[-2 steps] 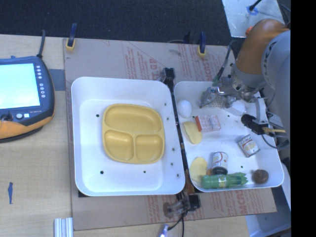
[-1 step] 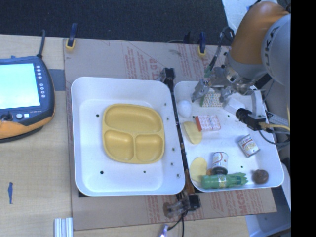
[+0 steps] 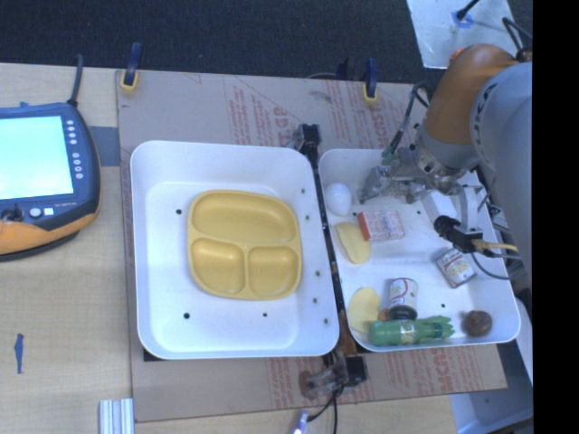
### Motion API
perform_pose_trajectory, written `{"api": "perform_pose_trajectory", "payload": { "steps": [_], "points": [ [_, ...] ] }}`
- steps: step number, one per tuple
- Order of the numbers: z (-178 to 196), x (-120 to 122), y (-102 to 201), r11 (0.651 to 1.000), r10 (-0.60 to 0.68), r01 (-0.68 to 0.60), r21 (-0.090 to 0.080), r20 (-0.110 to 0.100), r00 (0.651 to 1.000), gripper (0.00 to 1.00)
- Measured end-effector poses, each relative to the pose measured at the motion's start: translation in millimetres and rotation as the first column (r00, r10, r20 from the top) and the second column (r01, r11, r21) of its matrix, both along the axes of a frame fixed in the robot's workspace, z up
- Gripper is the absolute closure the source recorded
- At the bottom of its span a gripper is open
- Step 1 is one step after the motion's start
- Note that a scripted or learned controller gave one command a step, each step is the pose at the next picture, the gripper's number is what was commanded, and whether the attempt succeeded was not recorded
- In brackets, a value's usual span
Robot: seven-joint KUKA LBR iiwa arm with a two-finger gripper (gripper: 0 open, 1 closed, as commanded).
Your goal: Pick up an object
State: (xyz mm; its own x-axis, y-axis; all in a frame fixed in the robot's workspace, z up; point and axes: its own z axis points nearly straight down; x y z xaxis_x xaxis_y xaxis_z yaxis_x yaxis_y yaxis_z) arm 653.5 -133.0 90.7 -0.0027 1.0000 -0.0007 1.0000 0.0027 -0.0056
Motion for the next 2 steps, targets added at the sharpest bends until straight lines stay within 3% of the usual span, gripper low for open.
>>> {"api": "perform_pose_trajectory", "payload": {
  "steps": [1, 2],
  "points": [
    [2.9, 2.3, 28.5, 1.0, -0.003, 0.003, -0.012, 0.004, 1.0, 0.0],
    [2.8, 2.6, 27.0, 1.0, -0.003, 0.003, -0.01, 0.006, 1.0, 0.0]
  ]
}}
